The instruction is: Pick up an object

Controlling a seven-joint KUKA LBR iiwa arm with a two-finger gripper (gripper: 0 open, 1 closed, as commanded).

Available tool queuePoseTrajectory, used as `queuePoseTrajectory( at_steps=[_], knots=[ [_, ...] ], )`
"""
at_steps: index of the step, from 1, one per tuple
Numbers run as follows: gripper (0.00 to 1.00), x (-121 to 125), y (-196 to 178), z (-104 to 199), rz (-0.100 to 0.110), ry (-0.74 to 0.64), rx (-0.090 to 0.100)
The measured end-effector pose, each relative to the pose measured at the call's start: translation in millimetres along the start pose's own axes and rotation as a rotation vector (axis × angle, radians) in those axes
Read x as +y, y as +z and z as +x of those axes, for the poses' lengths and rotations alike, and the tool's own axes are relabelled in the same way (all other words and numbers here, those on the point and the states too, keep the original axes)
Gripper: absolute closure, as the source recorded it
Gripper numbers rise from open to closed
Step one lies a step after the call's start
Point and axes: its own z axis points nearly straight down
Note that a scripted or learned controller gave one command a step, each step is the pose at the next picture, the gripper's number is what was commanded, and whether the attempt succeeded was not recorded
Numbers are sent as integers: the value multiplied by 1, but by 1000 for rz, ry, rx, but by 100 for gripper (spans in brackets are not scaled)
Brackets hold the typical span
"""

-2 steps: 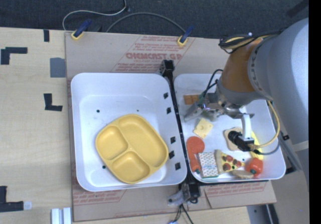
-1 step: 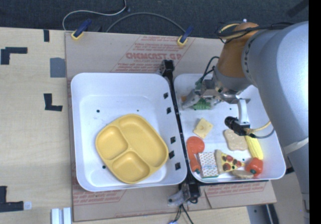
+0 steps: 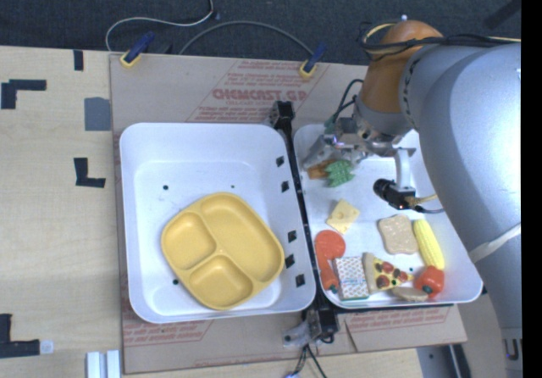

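My gripper (image 3: 333, 150) is low in the far left part of the right bin (image 3: 464, 264), just above a green broccoli piece (image 3: 340, 172) and a small orange piece (image 3: 315, 171). The grey arm with its orange band (image 3: 396, 71) hangs over the bin's far side and hides part of it. Nearer the front lie a cheese wedge (image 3: 343, 216), a red tomato slice (image 3: 330, 244), a bread slice (image 3: 396, 234), a corn cob (image 3: 428, 241), a pizza slice (image 3: 385, 271), a wafer (image 3: 351, 276) and a red pepper (image 3: 429, 280).
The left bin (image 3: 144, 164) holds a yellow divided plate (image 3: 222, 249). A black divider (image 3: 296, 207) runs between the two bins. A cable (image 3: 212, 20) loops behind the bench. Both bins sit on a cardboard sheet (image 3: 246, 92).
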Motion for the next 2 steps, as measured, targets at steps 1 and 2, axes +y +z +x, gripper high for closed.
queuePoseTrajectory(
  at_steps=[1, 2],
  knots=[
    [0, 3, 0, 0, 5, 1, -2],
    [100, 4, -11, 0, 1, 1, -3]
  ],
)
